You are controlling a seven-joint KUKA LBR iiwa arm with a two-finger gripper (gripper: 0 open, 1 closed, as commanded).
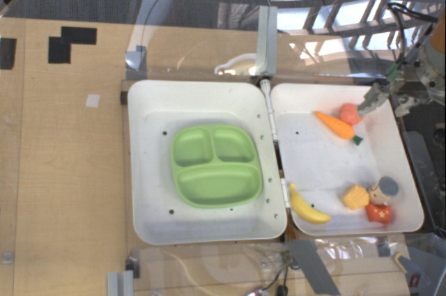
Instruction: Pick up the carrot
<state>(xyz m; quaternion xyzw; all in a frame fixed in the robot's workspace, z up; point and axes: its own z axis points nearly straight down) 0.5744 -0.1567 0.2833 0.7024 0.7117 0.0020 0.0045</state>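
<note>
The orange carrot [334,125] with a small green stem end lies slantwise in the upper middle of the right bin [327,169]. My gripper [367,102] reaches in from the right edge and hangs over the bin's far right corner. Its tip is just up and to the right of the carrot, close to a pink-red round fruit [350,113] that sits against the carrot's right end. Nothing shows in the gripper's grasp.
A banana [306,206] lies at the right bin's front left. A yellow piece [356,198], a red item [380,213] and a grey cap [387,186] cluster at its front right. A green divided plate [216,166] sits in the left bin [150,148].
</note>
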